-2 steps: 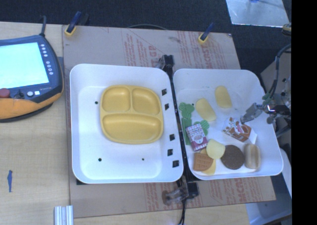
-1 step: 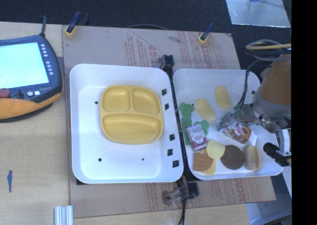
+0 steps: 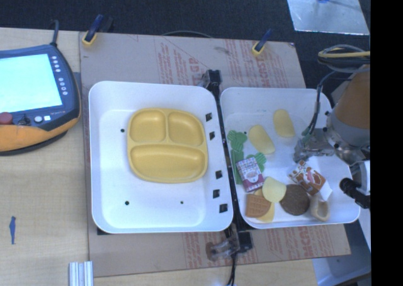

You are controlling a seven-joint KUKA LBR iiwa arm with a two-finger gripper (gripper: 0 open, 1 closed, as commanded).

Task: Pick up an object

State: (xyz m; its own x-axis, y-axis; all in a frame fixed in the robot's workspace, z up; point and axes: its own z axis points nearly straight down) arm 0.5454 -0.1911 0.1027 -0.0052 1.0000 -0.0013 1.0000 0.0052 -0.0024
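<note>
My gripper (image 3: 307, 150) hangs low over the right side of the right bin (image 3: 252, 97), under the grey wrist with its orange band. It is just above an orange and white packet (image 3: 309, 179). Nearby in that bin lie two pale yellow pieces (image 3: 283, 123) (image 3: 261, 138), a green toy (image 3: 237, 143), a pink packet (image 3: 250, 172), a yellow chip (image 3: 274, 188), a brown waffle (image 3: 255, 205), a dark round cookie (image 3: 294, 200) and a small beige piece (image 3: 319, 209). I see nothing between the gripper's tips.
The left bin (image 3: 107, 152) holds a yellow divided plate (image 3: 168, 145). A teach pendant (image 3: 31, 99) lies at the far left of the bench. Clamps (image 3: 92, 29) (image 3: 261, 42) pin the cardboard behind the bins.
</note>
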